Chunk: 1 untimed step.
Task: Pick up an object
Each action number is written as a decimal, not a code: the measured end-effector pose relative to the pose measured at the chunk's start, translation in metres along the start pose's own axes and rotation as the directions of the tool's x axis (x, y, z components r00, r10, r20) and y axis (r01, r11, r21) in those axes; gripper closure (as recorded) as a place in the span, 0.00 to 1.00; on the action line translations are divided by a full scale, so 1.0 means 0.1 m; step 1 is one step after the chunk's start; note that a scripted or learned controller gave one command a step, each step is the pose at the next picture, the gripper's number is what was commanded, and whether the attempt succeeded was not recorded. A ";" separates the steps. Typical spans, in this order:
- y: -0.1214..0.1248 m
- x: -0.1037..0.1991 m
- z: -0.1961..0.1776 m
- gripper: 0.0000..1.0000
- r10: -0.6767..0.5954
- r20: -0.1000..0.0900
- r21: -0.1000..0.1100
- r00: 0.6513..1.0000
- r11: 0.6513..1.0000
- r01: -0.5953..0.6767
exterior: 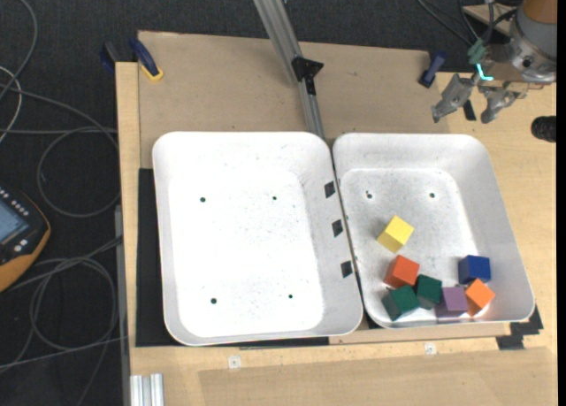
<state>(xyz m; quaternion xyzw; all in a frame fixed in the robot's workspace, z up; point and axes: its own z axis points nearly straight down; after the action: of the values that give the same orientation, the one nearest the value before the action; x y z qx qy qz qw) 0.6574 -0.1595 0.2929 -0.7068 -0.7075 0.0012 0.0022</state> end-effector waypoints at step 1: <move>0.01 0.00 -0.03 0.00 -0.001 0.002 -0.004 1.000 1.000 0.001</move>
<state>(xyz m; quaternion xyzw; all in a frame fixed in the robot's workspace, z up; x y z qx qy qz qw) 0.6580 -0.1594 0.2956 -0.7064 -0.7078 0.0005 0.0002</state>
